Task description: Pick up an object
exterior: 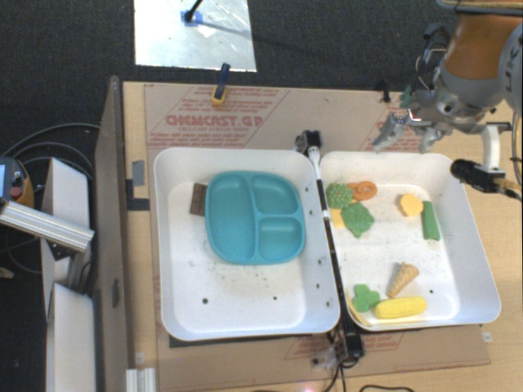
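My gripper [407, 140] hangs over the back rim of the right bin [470, 243], open, with nothing between its fingers. Below it in that bin lie a green broccoli piece [338, 194], an orange ring [364, 189], a green leafy piece [358, 220], a yellow chunk [411, 205] and a green stick [430, 220]. Toward the front of the bin lie an ice cream cone [401, 278], a small green piece [365, 297] and a yellow corn cob [400, 307]. No toy touches the gripper.
The left bin [176, 260] holds a teal divided plate [253, 217] and a brown block [198, 199] at the plate's left edge. A raised divider [325, 227] separates the two bins. Cardboard [245, 113] lies under and behind them.
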Controlling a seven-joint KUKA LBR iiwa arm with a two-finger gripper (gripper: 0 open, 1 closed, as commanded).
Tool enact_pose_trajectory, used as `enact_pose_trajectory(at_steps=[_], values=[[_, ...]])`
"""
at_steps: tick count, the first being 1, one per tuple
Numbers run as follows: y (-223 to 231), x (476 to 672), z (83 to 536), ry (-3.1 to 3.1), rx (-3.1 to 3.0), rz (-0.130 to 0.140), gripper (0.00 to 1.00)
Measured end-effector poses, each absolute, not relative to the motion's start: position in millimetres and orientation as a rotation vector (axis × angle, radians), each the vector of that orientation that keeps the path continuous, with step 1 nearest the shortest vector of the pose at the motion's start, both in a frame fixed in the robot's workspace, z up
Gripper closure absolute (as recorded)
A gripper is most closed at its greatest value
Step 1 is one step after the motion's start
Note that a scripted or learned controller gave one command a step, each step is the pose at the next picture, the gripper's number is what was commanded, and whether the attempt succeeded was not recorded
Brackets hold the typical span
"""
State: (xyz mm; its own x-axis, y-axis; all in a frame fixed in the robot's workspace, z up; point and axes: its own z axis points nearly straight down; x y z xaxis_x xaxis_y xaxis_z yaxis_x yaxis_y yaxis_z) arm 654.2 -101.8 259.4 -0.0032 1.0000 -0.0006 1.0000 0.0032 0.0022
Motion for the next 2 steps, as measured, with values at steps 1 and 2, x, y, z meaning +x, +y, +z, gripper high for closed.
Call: enact_pose_trajectory(at_steps=[1,2], values=[[-143,592.5,180,2.222,2.221,0.0,0.0],[-199,607.3,84,2.216,2.216,0.006,0.0]])
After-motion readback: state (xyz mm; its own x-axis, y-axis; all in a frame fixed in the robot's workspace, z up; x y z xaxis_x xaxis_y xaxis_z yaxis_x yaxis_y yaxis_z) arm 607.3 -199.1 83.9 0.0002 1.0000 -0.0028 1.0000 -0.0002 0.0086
